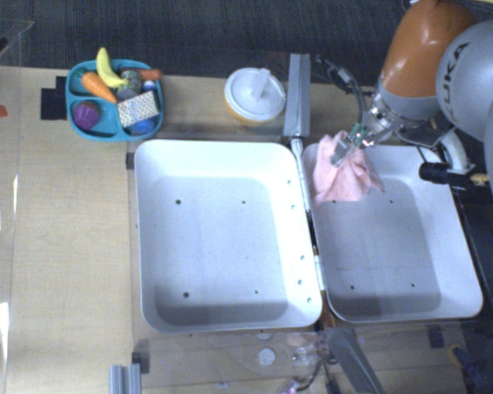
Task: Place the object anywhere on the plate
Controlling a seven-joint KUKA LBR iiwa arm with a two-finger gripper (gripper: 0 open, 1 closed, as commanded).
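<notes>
From here I see a soft, crumpled pink cloth [342, 177], matt, against two smooth white plastic bins [218, 302] with a dull sheen. The counter [57, 245] looks like pale matt wood. The arm's orange band [419, 35] is glossy, its grey shell [476, 72] satin-smooth.

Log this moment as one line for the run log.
arm: over right bin | gripper: at pink cloth, far-left corner | grasp: unclear | left bin

The grey arm [475, 72] bears the letters "KUKA" on its casing.
</notes>
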